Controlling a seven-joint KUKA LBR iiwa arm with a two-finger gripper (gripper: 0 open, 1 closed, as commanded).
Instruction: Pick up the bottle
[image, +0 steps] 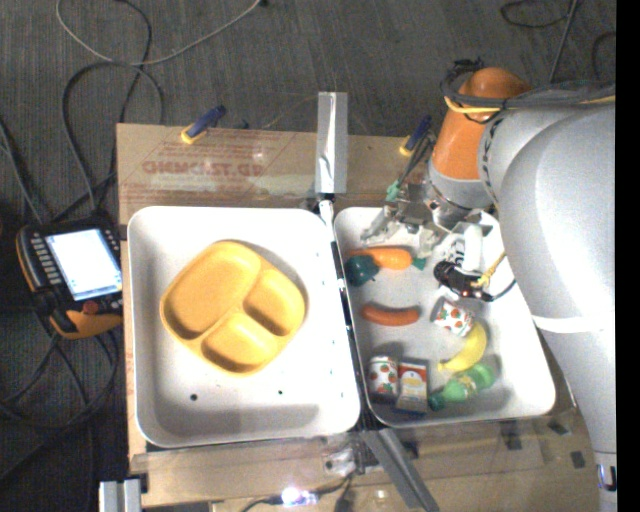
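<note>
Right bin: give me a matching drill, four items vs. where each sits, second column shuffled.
Items:
1. carrot
2. sausage
3. banana
4. green bottle

Places:
A. near the bin's front edge, just below the banana
B. far end of the bin, right beside the pincer
C. middle of the bin, below the carrot
D. toward the bin's right side, between the spotted cup and the bottle

Pairs: 1-B, 2-C, 3-D, 4-A
</note>
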